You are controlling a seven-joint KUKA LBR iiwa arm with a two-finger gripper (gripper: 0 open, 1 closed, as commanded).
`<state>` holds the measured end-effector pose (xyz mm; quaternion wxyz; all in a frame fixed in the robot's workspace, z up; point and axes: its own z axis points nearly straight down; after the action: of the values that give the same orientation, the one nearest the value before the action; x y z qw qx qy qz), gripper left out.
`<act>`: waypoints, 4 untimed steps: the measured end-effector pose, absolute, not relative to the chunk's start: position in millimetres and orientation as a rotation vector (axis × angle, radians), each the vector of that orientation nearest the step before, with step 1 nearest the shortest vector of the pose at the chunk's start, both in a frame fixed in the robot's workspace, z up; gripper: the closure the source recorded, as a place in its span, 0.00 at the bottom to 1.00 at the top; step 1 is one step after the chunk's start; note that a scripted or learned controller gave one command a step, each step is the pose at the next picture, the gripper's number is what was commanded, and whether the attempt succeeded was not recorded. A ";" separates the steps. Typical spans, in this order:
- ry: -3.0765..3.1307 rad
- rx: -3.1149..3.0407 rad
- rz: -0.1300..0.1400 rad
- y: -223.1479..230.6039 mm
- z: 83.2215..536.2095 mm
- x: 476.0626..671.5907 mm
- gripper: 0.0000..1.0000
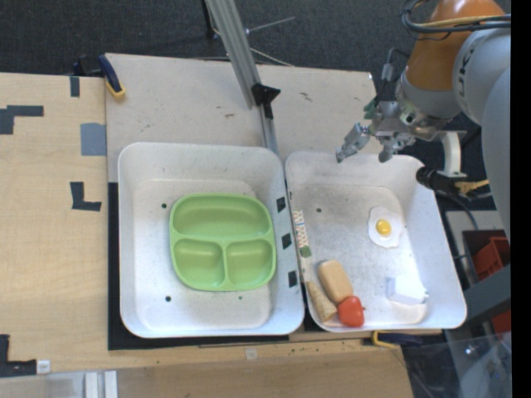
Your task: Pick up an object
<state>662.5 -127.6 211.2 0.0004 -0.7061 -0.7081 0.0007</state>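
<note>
Hovering hand (365, 149), fingers spread, gripping nothing, over right bin (431, 222) far rim; likely positioning above fried egg (383, 228).

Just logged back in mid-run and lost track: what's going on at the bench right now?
The arm's gripper hangs over the far edge of the right bin, fingers spread, with nothing between them. No pick has been made yet. In that bin lie a fried egg, a bread roll, a tomato and a small white piece. The left bin holds a green divided plate.
</note>
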 end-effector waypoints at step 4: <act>-2.224 -2.217 0.005 -126.1 86.4 660.2 0.00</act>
<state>660.2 -126.1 86.4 0.0004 -0.7060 -0.7083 0.0017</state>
